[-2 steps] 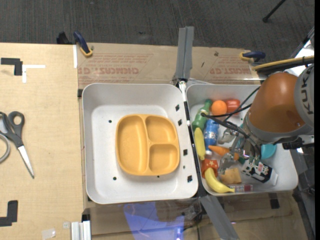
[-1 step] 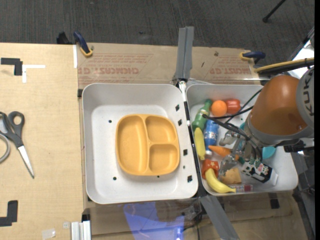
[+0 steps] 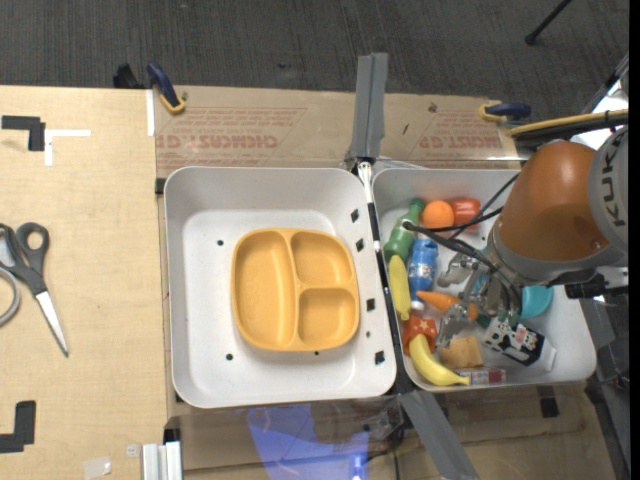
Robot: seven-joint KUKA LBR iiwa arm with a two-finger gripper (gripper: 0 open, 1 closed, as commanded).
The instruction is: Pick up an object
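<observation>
Right bin (image 3: 575,363): jaws (image 3: 462,303) just above the carrot (image 3: 436,299).

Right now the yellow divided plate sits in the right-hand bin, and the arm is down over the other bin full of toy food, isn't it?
Not quite. The camera view shows the yellow divided plate in the left bin, not the right-hand one. The rest holds: the arm is down over the other bin, the one full of toy food such as a banana and an orange.
</observation>
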